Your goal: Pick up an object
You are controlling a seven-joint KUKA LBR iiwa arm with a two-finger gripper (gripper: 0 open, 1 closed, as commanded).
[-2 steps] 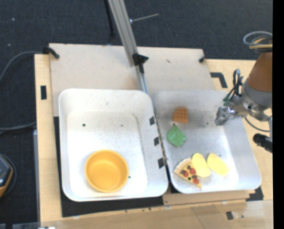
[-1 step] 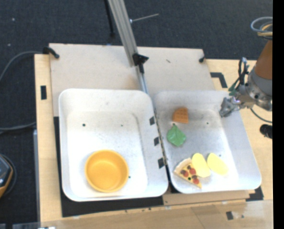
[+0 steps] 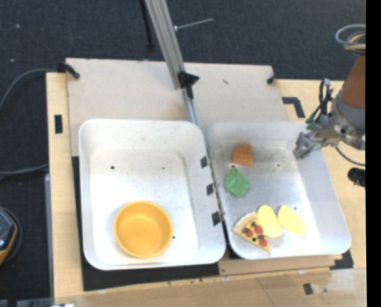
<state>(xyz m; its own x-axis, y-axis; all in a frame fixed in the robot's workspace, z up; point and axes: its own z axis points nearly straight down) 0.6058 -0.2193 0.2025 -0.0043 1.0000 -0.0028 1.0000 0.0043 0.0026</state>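
Claw [image 3: 303, 144]: sits at the right bin's upper right rim, low near the wall; I cannot tell how it is set, and nothing shows in it.
Right bin [image 3: 318, 190]: holds an orange-brown block [image 3: 242, 155], a green leaf-like piece [image 3: 236, 183], a pizza slice [image 3: 252, 231] and two yellow pieces [image 3: 280, 220].
Left bin [image 3: 139, 152]: holds a yellow bowl [image 3: 143, 228] near its front.
Nearest target: the orange-brown block, apart from the claw, to the view's left of it.
Step in hand: approach, as I judge it; no object is lifted yet.
Next move: likely a shift over one item in the right bin, then a straight descent; the clustered pizza slice and yellow pieces look harder to separate.
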